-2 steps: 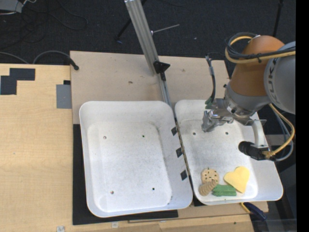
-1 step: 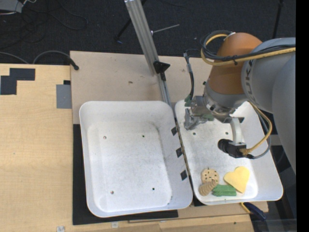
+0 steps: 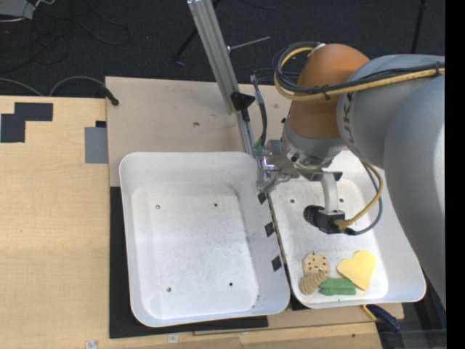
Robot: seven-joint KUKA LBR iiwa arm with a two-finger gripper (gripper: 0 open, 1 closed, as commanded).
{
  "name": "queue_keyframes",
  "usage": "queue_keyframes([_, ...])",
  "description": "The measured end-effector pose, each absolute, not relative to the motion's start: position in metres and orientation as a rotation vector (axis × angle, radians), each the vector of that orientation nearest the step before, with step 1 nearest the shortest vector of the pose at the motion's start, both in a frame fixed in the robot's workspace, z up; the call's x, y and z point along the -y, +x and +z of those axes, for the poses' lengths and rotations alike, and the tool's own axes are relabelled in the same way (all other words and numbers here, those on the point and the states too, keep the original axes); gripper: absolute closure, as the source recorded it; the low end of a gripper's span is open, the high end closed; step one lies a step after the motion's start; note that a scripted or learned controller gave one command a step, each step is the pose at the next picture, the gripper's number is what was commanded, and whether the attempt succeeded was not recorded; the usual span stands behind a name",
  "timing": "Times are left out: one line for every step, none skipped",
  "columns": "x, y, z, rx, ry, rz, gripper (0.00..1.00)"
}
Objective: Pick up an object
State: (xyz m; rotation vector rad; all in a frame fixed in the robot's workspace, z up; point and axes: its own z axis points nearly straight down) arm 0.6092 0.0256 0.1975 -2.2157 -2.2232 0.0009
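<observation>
We log the arm (image 3: 407, 137) over the right bin (image 3: 396, 264), claw (image 3: 272, 171) at its far left corner; apart or together, we cannot tell. Yellow heart (image 3: 357, 267), tan biscuit (image 3: 314, 271) and green piece (image 3: 337, 287) cluster at the near end. We judge this the approach step; next, travel over one and descend.

Left bin (image 3: 189, 246) open, arm (image 3: 396, 115) crowds right bin (image 3: 398, 288)

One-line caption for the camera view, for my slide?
Arm above right bin; yellow heart, green piece, tan cookies at its near end.
</observation>
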Motion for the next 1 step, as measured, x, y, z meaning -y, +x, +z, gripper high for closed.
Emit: queue_keyframes([-0.081, 0.6203, 0.2143, 2.225, -2.215, -0.002, 1.0])
